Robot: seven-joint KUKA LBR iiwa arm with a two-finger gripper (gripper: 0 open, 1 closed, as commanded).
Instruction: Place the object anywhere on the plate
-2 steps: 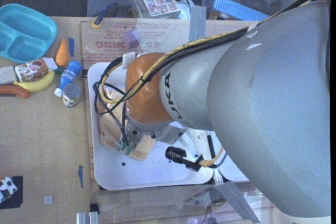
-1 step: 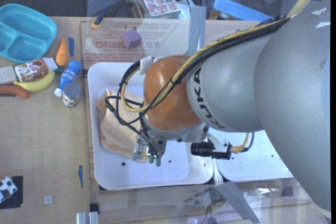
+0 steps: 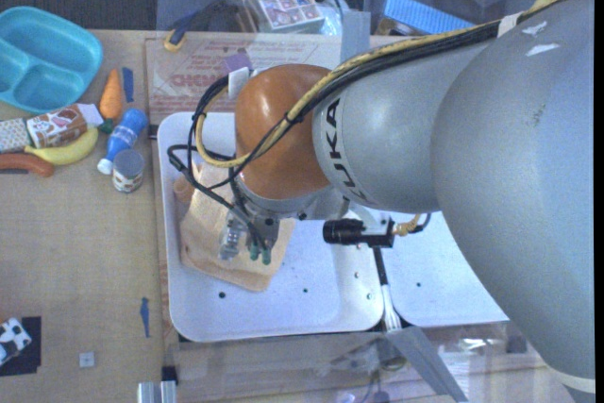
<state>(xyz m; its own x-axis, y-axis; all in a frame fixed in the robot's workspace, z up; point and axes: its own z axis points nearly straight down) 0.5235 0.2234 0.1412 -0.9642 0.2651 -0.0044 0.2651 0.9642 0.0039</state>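
One big grey arm (image 3: 491,156) covers the right half of the frame and reaches to the centre, where its orange band (image 3: 274,137) sits above the wrist. Below it lie two white bins side by side: the left bin (image 3: 283,307) in the lower centre and the right bin (image 3: 444,288), which is mostly covered by the arm. Both stand on the wooden bench (image 3: 75,278).

A tan flat plate (image 3: 203,236) lies in the left part of the left bin, a little tilted against the bin's edge. The gripper (image 3: 243,245) points down over the right side of this plate, close to it or touching it. I cannot tell if the gripper is open or closed, and I cannot tell if it holds any object, because the wrist hides that place.

At the upper left of the frame, on the bench, there is a blue dish (image 3: 42,57). Below the dish lie a banana (image 3: 66,151), a small blue bottle (image 3: 123,139), a can (image 3: 128,172) and a carrot (image 3: 111,94), all well apart from the bins.
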